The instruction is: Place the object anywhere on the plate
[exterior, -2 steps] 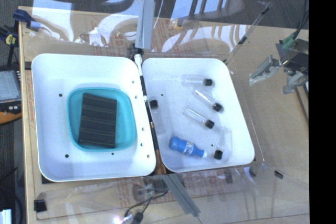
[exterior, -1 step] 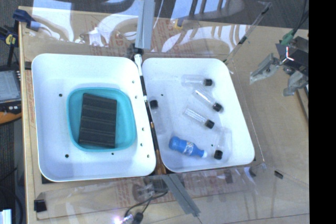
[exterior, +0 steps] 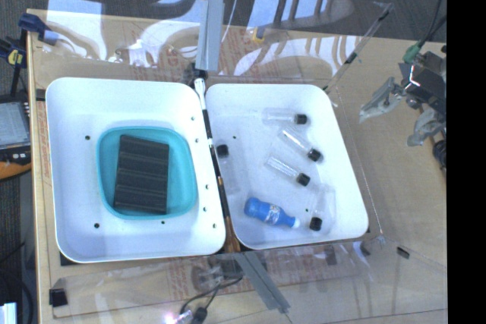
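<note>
A teal square plate (exterior: 181, 163) sits in the middle of the left bin (exterior: 68, 110). A dark ribbed rectangular block (exterior: 142, 174) lies flat on the plate, inside its rim. My gripper (exterior: 396, 121) hangs off to the right of the right bin (exterior: 250, 106), over the bare bench, far from the plate. Its two grey fingers (exterior: 377, 102) are spread apart and nothing is between them.
The right bin holds several clear vials with black caps (exterior: 302, 146), a blue bottle (exterior: 267, 212) near its front and a small black cap (exterior: 222, 150) by its left wall. A metal bar (exterior: 210, 30) stands behind the gap between the bins.
</note>
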`<state>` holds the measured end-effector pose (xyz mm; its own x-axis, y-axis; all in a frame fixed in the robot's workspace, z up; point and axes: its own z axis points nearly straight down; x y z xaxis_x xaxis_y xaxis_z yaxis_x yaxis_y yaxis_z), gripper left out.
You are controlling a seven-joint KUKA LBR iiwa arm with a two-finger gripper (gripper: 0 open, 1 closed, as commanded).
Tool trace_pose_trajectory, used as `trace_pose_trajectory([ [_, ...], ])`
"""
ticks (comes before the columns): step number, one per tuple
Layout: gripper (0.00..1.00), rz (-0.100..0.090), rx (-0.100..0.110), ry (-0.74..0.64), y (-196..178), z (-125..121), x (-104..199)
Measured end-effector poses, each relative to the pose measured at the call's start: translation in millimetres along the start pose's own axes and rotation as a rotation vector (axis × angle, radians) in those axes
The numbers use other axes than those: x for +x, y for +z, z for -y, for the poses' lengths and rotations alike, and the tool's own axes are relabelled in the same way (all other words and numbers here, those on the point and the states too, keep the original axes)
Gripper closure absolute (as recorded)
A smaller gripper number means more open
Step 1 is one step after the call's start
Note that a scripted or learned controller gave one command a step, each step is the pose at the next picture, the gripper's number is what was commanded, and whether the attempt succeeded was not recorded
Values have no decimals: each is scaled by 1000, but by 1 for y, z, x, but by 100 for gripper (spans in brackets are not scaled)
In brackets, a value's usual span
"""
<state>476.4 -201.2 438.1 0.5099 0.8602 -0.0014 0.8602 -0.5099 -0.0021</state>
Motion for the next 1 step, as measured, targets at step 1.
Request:
trace_pose_trajectory([
  [1,0,1,-6,96,-4,-1,-1],
])
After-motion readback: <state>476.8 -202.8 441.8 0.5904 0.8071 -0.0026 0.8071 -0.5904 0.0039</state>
